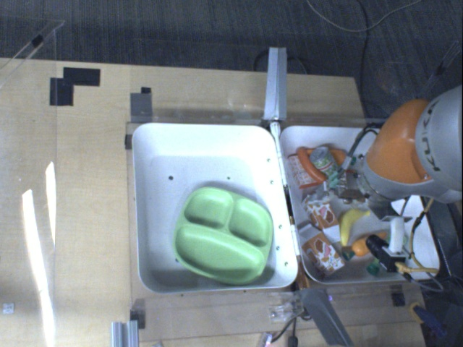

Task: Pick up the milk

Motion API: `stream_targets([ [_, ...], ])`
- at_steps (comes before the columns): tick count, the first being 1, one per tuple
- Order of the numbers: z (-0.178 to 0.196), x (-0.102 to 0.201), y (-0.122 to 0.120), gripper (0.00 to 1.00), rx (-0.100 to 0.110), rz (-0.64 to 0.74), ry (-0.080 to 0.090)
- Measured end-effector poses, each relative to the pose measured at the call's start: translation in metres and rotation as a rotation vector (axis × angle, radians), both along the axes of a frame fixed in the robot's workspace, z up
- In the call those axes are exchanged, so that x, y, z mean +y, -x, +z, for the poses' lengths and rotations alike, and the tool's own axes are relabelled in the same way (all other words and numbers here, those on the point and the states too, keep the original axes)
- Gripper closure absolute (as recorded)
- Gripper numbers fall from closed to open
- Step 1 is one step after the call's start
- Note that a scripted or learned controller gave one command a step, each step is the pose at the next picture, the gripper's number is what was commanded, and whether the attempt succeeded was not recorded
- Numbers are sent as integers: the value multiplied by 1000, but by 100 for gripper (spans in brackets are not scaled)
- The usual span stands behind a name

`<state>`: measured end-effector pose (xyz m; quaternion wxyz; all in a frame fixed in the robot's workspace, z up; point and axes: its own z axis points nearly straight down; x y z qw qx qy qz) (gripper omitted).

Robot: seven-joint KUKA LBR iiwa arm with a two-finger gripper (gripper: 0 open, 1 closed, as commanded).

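Nearest me, the green tray [224, 235] sits alone; right of it, the arm [405, 150] hangs over cluttered groceries, presumably seeking the milk; its jaws' state I cannot tell.

Green divided tray [224, 235] — smooth, glossy plastic; the white bin [148, 215] holding it looks matt; the bench [72, 194] pale wood.

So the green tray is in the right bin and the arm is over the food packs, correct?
Not quite. The camera view shows the green tray in the left bin, not the right. The rest holds: the arm is over the food packs in the right bin.
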<state>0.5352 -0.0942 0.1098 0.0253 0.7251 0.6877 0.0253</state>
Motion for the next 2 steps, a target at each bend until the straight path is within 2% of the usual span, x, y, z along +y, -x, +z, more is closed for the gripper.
stream_targets([
  [1, -1, -19, -71, 0, 24, 78, 5],
  [2, 0, -7, -68, 0, 13, 208, 25],
])
